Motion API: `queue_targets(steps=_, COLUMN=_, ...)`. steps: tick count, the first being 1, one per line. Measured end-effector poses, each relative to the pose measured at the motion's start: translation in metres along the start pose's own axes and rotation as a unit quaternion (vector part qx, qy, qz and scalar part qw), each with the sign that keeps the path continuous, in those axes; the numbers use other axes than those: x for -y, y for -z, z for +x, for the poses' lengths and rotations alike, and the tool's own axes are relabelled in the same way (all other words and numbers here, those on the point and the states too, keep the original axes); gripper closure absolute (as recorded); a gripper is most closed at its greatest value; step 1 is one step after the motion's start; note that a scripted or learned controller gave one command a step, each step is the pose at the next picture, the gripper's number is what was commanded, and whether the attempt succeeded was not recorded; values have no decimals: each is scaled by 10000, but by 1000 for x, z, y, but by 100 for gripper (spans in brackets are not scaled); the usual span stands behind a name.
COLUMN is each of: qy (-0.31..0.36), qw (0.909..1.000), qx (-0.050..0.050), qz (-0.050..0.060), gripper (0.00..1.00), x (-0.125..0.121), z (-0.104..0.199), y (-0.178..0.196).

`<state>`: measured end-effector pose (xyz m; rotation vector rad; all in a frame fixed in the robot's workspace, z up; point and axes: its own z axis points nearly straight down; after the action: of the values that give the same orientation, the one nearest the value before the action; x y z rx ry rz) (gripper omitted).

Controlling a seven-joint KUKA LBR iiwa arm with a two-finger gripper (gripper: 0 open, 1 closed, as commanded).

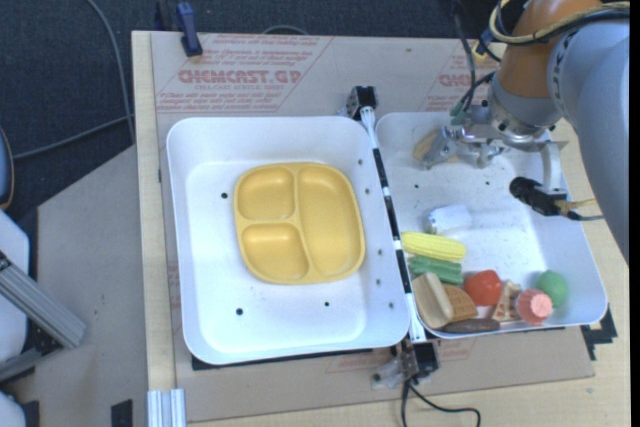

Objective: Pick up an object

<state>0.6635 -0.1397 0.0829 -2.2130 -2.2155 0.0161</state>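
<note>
The right bin holds several toy foods along its near side: a yellow corn cob, a green piece, a tan wedge, a red tomato, a green ball and a pink-orange piece. A small white object lies alone in the bin's middle. My gripper hangs low over the bin's far left corner, away from the food pile. A small tan thing sits right at its tip; whether it is held is unclear.
The left bin carries a yellow divided plate. A black clamp stands at the far end of the divider between the bins. The arm's body and a black cable part overhang the right bin's far right.
</note>
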Motion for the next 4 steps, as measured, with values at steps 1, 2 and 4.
queue_targets(steps=1, qy=-11, qw=10000, qx=2, qz=-65, gripper=0, x=86, z=-37, y=0)
queue_targets(steps=2, qy=-14, qw=10000, qx=2, qz=-67, gripper=0, x=185, z=-56, y=-1)
queue_targets(steps=4, qy=4, qw=10000, qx=-37, qz=-50, gripper=0, x=185, z=-81, y=-2)
